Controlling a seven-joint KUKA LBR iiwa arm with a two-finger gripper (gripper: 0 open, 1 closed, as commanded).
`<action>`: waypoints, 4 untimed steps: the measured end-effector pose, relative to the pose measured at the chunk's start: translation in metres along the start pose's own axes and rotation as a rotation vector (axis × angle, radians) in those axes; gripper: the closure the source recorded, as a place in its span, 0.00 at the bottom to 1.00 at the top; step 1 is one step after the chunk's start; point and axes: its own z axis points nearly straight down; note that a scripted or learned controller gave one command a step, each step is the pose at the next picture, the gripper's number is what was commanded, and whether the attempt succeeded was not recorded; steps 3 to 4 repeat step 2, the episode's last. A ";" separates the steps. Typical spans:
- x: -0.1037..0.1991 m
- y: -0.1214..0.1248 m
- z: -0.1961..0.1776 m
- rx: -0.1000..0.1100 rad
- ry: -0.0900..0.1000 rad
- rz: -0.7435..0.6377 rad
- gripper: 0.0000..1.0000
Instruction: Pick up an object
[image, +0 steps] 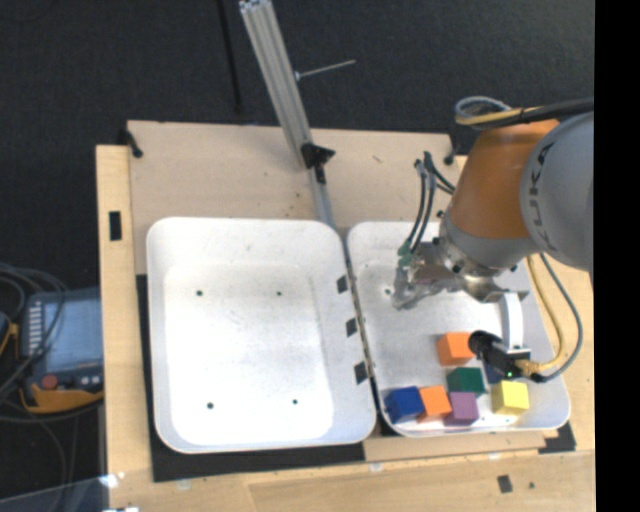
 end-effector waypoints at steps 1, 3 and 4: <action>0.045 -0.015 -0.008 0.000 0.003 -0.003 1.00; 0.109 -0.021 -0.010 0.000 0.003 -0.005 1.00; 0.109 -0.021 -0.010 0.000 0.003 -0.005 1.00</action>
